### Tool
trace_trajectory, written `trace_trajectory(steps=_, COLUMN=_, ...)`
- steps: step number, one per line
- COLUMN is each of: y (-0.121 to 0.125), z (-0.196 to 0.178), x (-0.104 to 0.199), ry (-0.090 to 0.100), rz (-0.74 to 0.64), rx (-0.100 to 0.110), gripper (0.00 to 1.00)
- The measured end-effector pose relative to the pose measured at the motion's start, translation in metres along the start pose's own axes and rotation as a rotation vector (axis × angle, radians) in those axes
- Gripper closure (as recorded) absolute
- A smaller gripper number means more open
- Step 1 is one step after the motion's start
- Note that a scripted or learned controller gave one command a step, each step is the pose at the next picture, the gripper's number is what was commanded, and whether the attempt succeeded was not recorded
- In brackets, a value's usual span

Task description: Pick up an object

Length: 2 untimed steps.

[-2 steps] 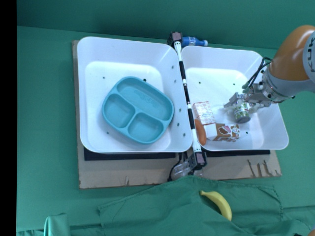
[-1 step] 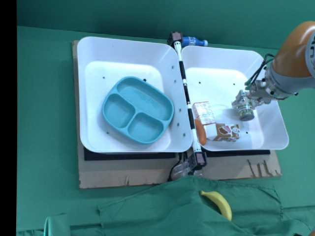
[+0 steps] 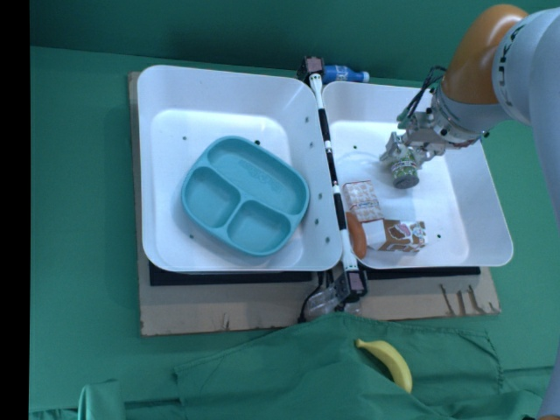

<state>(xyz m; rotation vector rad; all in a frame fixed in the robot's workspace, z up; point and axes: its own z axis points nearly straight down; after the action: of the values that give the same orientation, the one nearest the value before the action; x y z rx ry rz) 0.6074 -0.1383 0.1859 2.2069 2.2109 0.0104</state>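
Note:
My gripper (image 3: pixel 405 154) hangs over the back middle of the right bin (image 3: pixel 472 191). A small grey-green can (image 3: pixel 405 174) sits tilted between its fingers, and the gripper is shut on it. Lower left in the same bin lie a brown patterned box (image 3: pixel 360 198), an orange sausage-shaped object (image 3: pixel 356 233) and a small brown-and-white carton (image 3: pixel 400 234) on its side. All three are apart from the gripper.
A teal divided plate (image 3: pixel 245 196) lies in the left bin (image 3: pixel 166 103). A blue bottle (image 3: pixel 345 74) lies behind the bins by the divider. A banana (image 3: pixel 388 362) rests on the green cloth in front. A clear object (image 3: pixel 322 304) sits at the divider's near end.

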Motion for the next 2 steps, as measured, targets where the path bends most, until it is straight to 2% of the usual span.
trace_trajectory(steps=2, y=-0.003, z=-0.097, x=-0.003, ry=0.005, rz=0.005, rx=0.007, gripper=1.00)
